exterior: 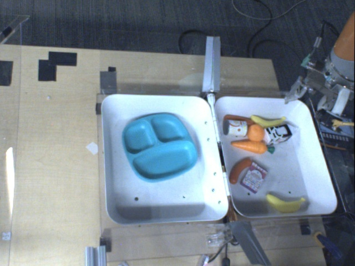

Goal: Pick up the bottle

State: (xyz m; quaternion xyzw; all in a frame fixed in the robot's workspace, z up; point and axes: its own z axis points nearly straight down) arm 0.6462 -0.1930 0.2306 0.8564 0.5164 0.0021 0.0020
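The bottle (pixel 235 127) is small and brown with a white label. It lies on its side at the back left of the right bin (pixel 310 165), touching an orange (pixel 255 132). My gripper (pixel 320 85) hangs over the right bin's back right corner, well to the right of the bottle and apart from it. The arm's orange band (pixel 346 36) rises above it at the view's edge.
Around the bottle lie a yellow banana (pixel 268 120), a carrot (pixel 249 146) and a black-and-white item (pixel 280 133). Nearer the front are a sausage (pixel 238 170), a pink packet (pixel 253 178) and a second banana (pixel 285 203). The left bin (pixel 116 198) holds a blue divided plate (pixel 160 146).
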